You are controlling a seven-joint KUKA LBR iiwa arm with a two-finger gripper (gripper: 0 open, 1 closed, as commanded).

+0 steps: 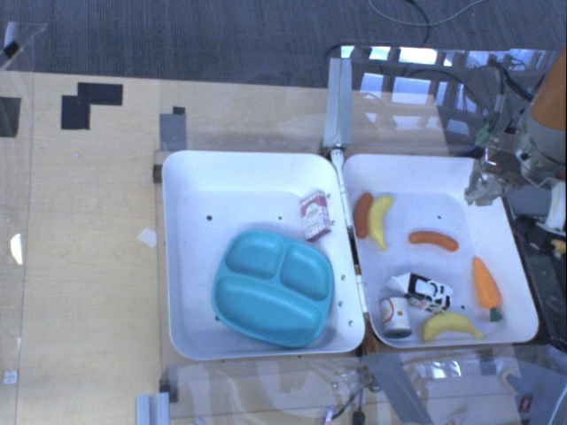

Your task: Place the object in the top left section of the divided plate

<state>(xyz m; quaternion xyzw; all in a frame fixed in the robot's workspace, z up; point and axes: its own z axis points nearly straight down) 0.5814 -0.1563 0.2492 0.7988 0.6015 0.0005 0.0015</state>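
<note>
camera view, early going: divided plate (275,288) sitting bare in the left bin (190,237), top left section unfilled. just beside its upper right edge, a small red packet (314,215). right of the plate, in the other bin (523,321): two bananas, two sausages, carrot, can. gripper (485,187) parked far right of the plate; fingers too blurred, cannot tell open or closed. pick and place both pending.

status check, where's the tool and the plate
Tool above right bin's far right corner, holding nothing visible. Turquoise divided plastic plate in left bin, sections bare. Small red-and-white carton beside plate's far edge.
</note>
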